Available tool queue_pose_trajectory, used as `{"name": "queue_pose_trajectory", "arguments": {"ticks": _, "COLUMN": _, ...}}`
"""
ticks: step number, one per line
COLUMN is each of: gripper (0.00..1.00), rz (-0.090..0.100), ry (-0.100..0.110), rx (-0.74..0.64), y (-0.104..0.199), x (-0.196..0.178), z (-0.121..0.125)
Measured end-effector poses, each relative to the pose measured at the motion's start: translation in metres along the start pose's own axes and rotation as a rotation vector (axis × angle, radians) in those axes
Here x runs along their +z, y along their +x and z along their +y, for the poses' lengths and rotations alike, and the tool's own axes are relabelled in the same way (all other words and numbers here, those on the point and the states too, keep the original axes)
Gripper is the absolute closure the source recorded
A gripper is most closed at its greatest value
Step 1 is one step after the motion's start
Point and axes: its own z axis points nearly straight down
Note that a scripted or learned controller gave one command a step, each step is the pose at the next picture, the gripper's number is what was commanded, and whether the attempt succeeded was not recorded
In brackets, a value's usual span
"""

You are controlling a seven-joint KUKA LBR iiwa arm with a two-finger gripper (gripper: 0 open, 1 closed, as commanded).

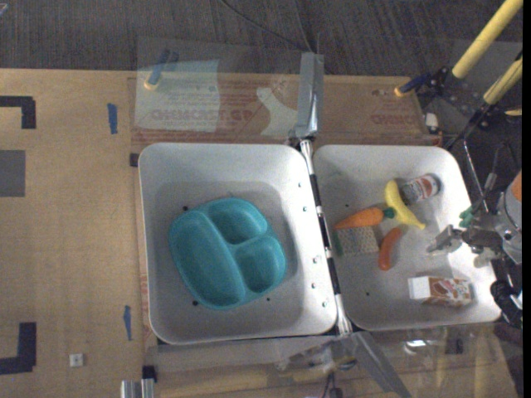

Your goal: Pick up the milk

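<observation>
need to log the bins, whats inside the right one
In the right bin: a milk carton lying near the front, a carrot, a banana, a can, a sausage and a speckled sponge. The gripper covers some floor.

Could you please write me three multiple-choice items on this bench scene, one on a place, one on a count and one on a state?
1. Where does the small white and orange milk carton lie?
A. in the left bin
B. near the front right corner of the right white bin
C. on the teal plate

2. How many compartments has the teal divided plastic plate?
A. two
B. three
C. five

3. How does the milk carton rest?
A. upright
B. on its side
C. lifted by the gripper

Answers: 1 B, it sits by that bin's near right corner. 2 B, ridges split the plate in three. 3 B, its long face lies flat on the bin floor, apart from the gripper.
</observation>
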Motion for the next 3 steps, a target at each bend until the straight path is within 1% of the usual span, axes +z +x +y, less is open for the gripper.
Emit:
{"name": "queue_pose_trajectory", "arguments": {"ticks": 1, "gripper": 0.00, "rz": 0.006, "ry": 0.004, "rx": -0.310, "y": -0.011, "x": 0.067, "z": 0.002}}
{"name": "queue_pose_trajectory", "arguments": {"ticks": 2, "gripper": 0.00, "rz": 0.002, "ry": -0.005, "rx": -0.793, "y": -0.019, "x": 0.077, "z": 0.006}}
{"name": "queue_pose_trajectory", "arguments": {"ticks": 3, "gripper": 1.00, "rz": -0.002, "ry": -0.012, "rx": -0.786, "y": -0.021, "x": 0.065, "z": 0.008}}
